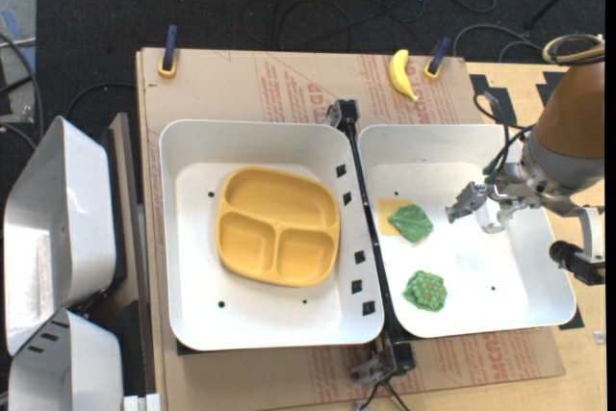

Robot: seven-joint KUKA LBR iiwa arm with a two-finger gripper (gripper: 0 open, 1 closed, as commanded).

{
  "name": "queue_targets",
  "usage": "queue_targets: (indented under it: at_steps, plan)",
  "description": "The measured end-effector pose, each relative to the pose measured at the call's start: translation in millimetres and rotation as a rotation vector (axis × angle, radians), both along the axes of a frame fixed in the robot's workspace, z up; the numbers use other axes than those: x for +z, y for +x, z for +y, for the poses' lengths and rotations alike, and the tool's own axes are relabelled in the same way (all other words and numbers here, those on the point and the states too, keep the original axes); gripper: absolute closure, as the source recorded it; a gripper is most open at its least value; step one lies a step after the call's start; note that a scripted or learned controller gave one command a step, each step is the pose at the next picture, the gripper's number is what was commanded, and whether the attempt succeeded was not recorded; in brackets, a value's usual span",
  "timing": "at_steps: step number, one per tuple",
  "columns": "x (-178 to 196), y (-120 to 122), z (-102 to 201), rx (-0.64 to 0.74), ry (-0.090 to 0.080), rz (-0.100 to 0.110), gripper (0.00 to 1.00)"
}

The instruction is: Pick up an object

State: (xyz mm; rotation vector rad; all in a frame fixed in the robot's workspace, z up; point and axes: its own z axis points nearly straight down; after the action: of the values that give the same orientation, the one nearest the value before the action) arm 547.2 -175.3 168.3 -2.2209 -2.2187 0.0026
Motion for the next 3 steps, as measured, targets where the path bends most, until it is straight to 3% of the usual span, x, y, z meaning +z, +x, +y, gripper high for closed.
queue_targets:
  at_steps: [1,2,3]
  plan:
    - [-52.7,4.6,5.0,0.000,0.000,-0.001,0.00]
    - [-77.2,4.6,5.6,0.000,0.000,-0.001,0.00]
    - [-65.8,5.4,5.4,0.000,-0.001,-0.004,1.00]
